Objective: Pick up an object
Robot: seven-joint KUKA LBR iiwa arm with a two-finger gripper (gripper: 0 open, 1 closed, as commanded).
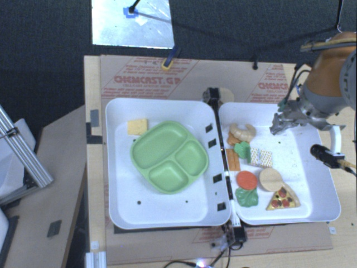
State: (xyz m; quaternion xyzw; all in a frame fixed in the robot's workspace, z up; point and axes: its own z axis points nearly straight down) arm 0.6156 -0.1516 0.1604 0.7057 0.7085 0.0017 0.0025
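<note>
Camera view, left to right: green divided plate (169, 157) in the left bin (120, 205), then toy food bunched in the right bin (318, 205), tomato (247, 179) and pizza slice (283, 197) nearest. My gripper (279, 125) hovers above that bin's far side; grip state, I cannot tell.

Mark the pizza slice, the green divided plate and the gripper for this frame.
pizza slice (282, 199): camera view, on the topped middle of the wedge.
green divided plate (169, 156): camera view, on the ridge between its compartments.
gripper (277, 129): camera view, at its tips, over the right bin.
</note>
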